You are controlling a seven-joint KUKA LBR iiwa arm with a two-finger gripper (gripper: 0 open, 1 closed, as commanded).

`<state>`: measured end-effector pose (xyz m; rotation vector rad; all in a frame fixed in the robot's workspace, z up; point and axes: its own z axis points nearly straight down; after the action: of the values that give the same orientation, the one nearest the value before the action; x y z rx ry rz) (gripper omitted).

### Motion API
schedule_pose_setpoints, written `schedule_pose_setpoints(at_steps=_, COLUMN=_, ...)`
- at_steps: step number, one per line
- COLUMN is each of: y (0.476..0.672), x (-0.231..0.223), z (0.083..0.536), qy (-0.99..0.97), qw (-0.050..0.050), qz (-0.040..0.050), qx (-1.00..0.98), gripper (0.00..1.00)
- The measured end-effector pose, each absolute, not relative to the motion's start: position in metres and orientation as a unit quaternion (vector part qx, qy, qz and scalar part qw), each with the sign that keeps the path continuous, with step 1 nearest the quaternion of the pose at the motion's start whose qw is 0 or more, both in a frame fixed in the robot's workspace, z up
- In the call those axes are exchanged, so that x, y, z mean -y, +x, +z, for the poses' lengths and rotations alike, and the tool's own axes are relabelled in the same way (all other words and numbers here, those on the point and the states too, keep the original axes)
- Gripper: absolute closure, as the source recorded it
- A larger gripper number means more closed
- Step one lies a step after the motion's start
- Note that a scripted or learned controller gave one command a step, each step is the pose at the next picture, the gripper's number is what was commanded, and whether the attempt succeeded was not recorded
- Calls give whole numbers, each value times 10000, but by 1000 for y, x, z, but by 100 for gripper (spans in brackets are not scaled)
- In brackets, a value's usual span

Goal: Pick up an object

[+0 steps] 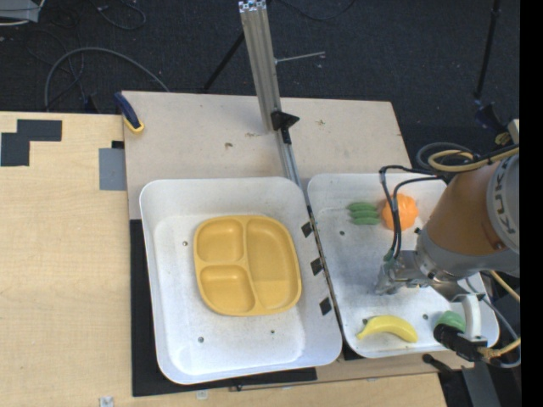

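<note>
My gripper (390,282) hangs low over the middle of the right bin (352,265), and nothing can be seen held in it. An orange toy (400,213) with a green leafy end (365,214) lies at the back of that bin, partly behind the arm's cables. A yellow banana (389,329) lies near the bin's front edge, below and slightly left of the gripper. A small green object (450,320) sits at the front right, partly hidden by the arm.
The left bin (165,312) holds a yellow divided plate (247,264). A metal post (265,66) rises behind the bins. Black clips (316,265) line the seam between the two bins. The arm's orange band (462,219) covers the right bin's right side.
</note>
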<state>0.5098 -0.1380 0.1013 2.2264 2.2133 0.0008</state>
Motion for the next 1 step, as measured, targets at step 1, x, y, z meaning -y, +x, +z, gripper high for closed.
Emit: schedule_pose_setpoints(at_steps=1, y=504, x=145, z=146, qy=7087, qw=-8, qz=-4, qx=-7055, gripper=100)
